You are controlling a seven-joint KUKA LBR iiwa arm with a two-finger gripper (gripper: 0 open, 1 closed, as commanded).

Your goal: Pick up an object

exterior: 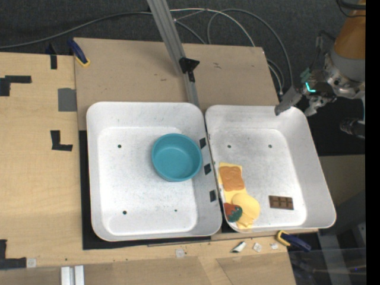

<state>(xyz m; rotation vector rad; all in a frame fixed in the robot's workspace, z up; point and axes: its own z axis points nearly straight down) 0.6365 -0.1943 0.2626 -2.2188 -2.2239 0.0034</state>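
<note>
At the near left of the right bin [309,159] a soft, light-looking pile of toy food [238,202] is seen, probably best taken across its yellow bulge, while the gripper [292,101] is poised over the far right corner, nothing visibly held.

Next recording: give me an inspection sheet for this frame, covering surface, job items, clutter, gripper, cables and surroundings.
Surface: wooden bench bearing left bin and right bin side by side.
Job's things: teal bowl in left bin; toast slice, yellow item, red-green item and chocolate piece in right bin.
Clutter: black tape marks; blue-yellow clamps.
Gripper: gripper over right bin's far right corner, holding nothing visible.
Cables: cables behind the bins.
Surroundings: slanted metal pole.
</note>
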